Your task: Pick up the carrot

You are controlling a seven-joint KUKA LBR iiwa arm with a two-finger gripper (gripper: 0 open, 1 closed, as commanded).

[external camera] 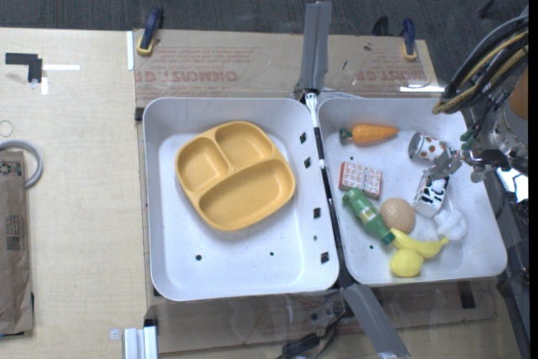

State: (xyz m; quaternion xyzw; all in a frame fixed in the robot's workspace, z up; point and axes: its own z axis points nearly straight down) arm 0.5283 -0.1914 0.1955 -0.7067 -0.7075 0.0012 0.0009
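camera view: carrot (370,133) lies by right bin's (496,265) back wall, clear space around. gripper (443,168) near right rim, can't tell its opening. left bin (160,265) holds yellow plate (235,174)

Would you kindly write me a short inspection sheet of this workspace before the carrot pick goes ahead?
Surface: two white bins side by side, left bin and right bin, on a bench.
Job's things: carrot lies near the right bin's far edge, apart from the other items.
Clutter: yellow divided plate in the left bin; in the right bin a small red box, green bottle, egg, banana, lemon.
Grippers: gripper low over the right bin's right side, away from the carrot.
Cables: yellow and black cables on the arm.
Surroundings: cardboard sheet clamped behind the bins.
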